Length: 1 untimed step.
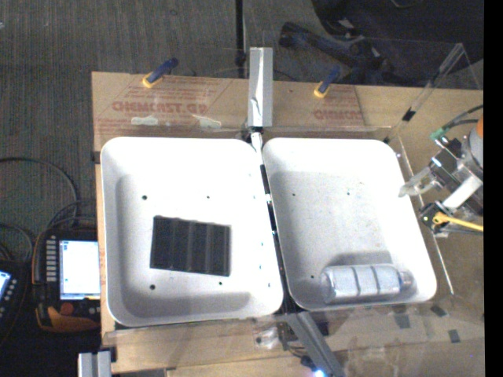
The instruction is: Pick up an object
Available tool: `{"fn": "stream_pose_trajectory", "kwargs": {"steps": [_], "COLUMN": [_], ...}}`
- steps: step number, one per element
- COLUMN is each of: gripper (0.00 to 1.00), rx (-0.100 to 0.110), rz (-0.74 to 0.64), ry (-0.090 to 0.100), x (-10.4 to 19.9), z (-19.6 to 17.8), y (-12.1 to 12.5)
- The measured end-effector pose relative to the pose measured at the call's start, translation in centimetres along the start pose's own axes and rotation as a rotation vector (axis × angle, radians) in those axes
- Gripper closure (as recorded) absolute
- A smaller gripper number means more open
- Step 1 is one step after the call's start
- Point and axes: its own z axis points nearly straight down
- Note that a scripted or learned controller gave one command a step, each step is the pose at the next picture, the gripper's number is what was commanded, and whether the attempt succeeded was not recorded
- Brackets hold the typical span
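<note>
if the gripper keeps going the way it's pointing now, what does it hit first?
The gripper sits off the right bin's right rim, pointing left in the picture. Going straight on, it would probably cross that rim first, then bare bin floor. The grey ridged object lies nearer the front, likely off that line. Height is unclear.

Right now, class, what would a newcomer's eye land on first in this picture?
First, the dark ribbed rectangular block lying flat in the left white bin, stark against it. Next, the silvery ridged pack against the near wall of the right bin. The end effector sits beyond that bin's right rim.
</note>
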Motion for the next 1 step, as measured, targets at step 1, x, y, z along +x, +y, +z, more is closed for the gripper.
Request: {"fn": "stream_pose_trajectory", "kwargs": {"steps": [1], "gripper": [0.0], "rx": [0.002], "rz": [0.375], "ry": [-0.001], "x": [-2.72], "z": [3.63], "y": [1.53]}}
